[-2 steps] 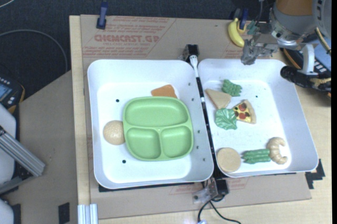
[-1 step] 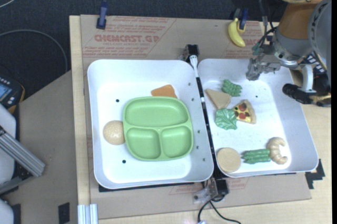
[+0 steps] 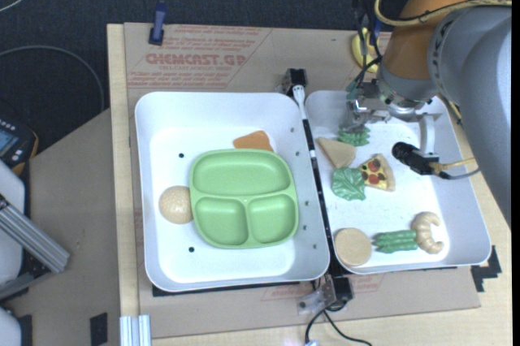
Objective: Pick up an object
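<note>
My gripper (image 3: 356,115) is down at the far left of the right bin (image 3: 455,202), under the orange band of the arm. A small green leafy piece (image 3: 356,134) lies right beneath it, touching or nearly touching it. In front of that are a beige wedge (image 3: 334,151), a green leafy toy (image 3: 349,183) and a pizza slice (image 3: 376,172). Along the bin's near edge sit a round cookie (image 3: 353,246), a green vegetable (image 3: 395,240) and a croissant (image 3: 428,231).
The left bin (image 3: 154,133) holds a green divided tray (image 3: 242,196), an orange wedge (image 3: 253,140) behind it and a beige round piece (image 3: 175,205) at its left. A black plug on a yellow cable (image 3: 413,157) hangs over the right bin.
</note>
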Motion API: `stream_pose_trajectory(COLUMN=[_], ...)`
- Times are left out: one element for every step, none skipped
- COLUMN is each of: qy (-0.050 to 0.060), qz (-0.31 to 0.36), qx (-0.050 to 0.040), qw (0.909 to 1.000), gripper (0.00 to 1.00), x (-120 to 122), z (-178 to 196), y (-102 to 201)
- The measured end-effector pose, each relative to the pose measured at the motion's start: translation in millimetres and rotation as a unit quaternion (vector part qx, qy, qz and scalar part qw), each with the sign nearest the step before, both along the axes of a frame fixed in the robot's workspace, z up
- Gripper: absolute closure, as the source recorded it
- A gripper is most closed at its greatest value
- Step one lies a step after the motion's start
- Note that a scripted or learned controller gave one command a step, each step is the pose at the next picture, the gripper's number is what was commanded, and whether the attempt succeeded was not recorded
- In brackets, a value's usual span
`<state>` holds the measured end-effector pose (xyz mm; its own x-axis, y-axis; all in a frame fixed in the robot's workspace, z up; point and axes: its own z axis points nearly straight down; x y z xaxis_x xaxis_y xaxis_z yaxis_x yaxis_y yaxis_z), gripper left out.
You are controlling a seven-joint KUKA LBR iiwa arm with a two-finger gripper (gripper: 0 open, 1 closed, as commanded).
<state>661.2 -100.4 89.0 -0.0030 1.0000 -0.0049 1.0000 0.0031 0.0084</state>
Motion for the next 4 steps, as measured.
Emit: stream_pose_trajectory(qy=[-0.004,-0.005,-0.006,0.005], qz=[-0.002,-0.002,-0.002,-0.003], qx=[0.0019,0.0005,0.0004,0.003], qw=[1.0,1.0,1.0,1.0], gripper=[1.0,1.0,1.0,1.0], x=[4,-42,-40,-110], z=[3,4,14,-4], y=[-26,-11,-11,10])
